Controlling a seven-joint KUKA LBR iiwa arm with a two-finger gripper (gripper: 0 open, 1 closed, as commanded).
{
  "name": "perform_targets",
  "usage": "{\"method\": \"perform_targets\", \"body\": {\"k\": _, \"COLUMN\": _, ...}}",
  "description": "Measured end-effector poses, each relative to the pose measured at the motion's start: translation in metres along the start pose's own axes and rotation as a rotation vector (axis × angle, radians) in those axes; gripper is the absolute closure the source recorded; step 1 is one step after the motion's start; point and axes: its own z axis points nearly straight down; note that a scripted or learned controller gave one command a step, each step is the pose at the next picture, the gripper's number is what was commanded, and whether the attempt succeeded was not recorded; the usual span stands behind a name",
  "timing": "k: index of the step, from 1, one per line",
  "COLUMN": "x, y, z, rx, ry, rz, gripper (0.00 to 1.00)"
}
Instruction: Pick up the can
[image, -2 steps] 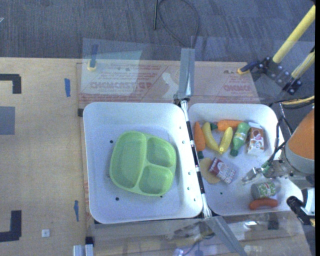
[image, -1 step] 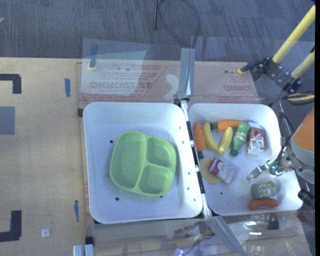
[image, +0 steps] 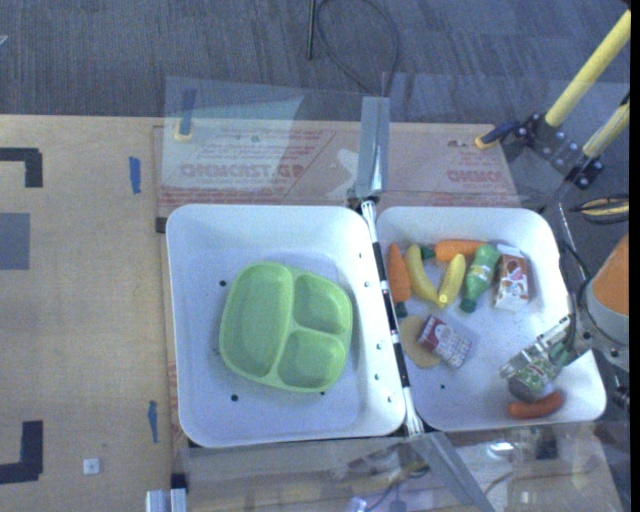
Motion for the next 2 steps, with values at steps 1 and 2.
{"method": "perform_targets", "body": {"k": 1, "x": -0.0001, "y": -0.0002, "z": 0.0, "rx": 0.0, "ry": 0.0, "rz": 0.0, "gripper": 0.0}}
{"method": "perform_targets", "body": {"k": 2, "x": -0.0002, "y": -0.0003, "z": 0.0, "rx": -0.001, "ry": 0.0, "rz": -0.001, "gripper": 0.0}}
